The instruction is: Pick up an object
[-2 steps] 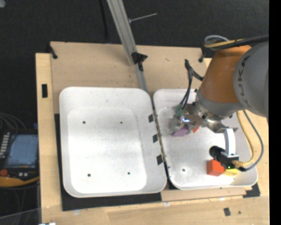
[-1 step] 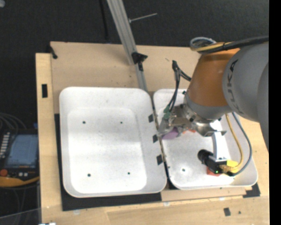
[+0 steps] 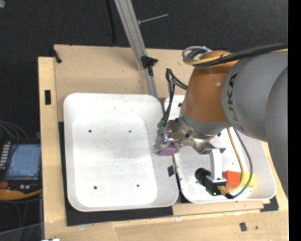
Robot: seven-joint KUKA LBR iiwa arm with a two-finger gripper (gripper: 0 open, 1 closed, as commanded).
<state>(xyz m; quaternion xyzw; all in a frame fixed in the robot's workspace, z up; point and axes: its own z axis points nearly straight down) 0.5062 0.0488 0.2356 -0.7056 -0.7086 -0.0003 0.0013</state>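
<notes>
With its grip state impossible to tell, the gripper (image 3: 166, 145) at the right bin's (image 3: 265, 157) nine o'clock rim risks snagging the purple object (image 3: 165, 151).

My arm (image 3: 261, 92) is big, rounded, matte grey w/ dark lettering on the casing, partly cut off. Below that sits a wide orange band (image 3: 208, 87), smooth & glossy, then a grey wrist section. Black cables run along the top of the orange band & loop down its left side; a pale coiled cable sits near the top. A yellowish cable curves down on the right. My end effector (image 3: 166, 143) is metallic, small green bits on it.
</notes>
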